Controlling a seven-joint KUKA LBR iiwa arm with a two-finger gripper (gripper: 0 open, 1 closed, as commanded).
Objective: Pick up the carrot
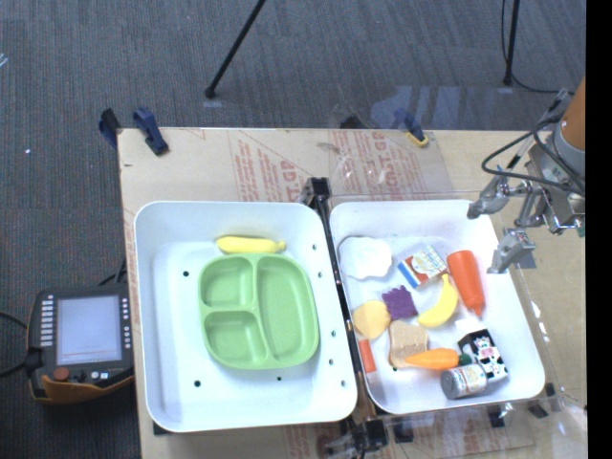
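Camera view is showing the gripper hanging over the right bin's 2 o'clock edge, jaws spread wide and gripping nothing. Carrot is lying in that bin at the gripper's 7 o'clock, just beside a banana.

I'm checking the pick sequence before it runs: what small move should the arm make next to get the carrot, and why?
Probably shift the gripper a little toward the view's left and lower it over the carrot. The gripper hangs above the right bin's far right edge, just beside the carrot's thick end and not touching it, and a banana crowds the carrot's other side.
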